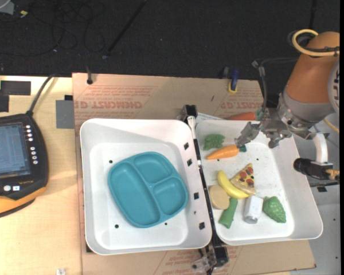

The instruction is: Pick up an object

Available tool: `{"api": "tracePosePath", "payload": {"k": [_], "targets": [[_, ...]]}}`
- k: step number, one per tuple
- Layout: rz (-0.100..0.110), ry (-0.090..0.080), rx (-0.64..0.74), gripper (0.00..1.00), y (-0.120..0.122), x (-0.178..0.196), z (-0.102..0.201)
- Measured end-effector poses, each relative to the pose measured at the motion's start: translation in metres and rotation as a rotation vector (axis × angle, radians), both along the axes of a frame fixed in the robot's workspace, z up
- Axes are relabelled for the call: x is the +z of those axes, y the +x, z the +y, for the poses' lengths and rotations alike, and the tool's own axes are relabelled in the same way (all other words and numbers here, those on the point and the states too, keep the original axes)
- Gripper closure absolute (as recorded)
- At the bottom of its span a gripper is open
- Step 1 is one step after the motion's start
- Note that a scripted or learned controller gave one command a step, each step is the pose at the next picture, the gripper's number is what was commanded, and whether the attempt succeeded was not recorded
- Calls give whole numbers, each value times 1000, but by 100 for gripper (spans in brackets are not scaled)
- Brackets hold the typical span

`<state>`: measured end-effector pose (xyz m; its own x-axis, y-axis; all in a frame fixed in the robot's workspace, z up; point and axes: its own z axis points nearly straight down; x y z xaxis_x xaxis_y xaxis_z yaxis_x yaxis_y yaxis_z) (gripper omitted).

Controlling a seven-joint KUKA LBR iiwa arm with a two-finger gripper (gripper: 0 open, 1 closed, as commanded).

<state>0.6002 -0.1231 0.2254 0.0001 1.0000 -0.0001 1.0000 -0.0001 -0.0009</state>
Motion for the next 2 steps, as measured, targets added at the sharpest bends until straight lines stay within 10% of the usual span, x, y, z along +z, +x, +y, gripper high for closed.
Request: {"api": "tracePosePath", "payload": {"k": [1,2], "targets": [[5,0,-4,0,-33,-144,-43],[0,1,-7,100,-30,-127,-44]]}}
